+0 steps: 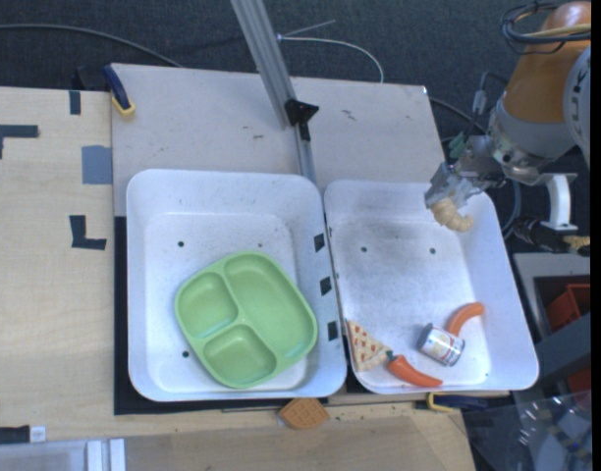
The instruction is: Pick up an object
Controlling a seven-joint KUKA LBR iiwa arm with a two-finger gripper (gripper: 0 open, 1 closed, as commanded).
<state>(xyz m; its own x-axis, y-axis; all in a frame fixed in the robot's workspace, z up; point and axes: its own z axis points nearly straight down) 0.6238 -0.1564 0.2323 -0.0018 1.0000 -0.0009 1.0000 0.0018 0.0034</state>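
Grey arm [536, 126] with a glossy orange band, black cables looping over its top, tapering to a dull metal claw [446, 192] above the right bin [497, 263].

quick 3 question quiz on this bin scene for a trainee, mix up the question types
1. True or false: the green divided plate lies in the right bin.
2. Which sits nearest the small can? A) waffle piece B) orange curved piece C) clamp
3. Fill in: the gripper is over the right bin's ____ corner, by a tan object.

Key: 1 false, it lies in the left bin. 2 B. 3 far right.
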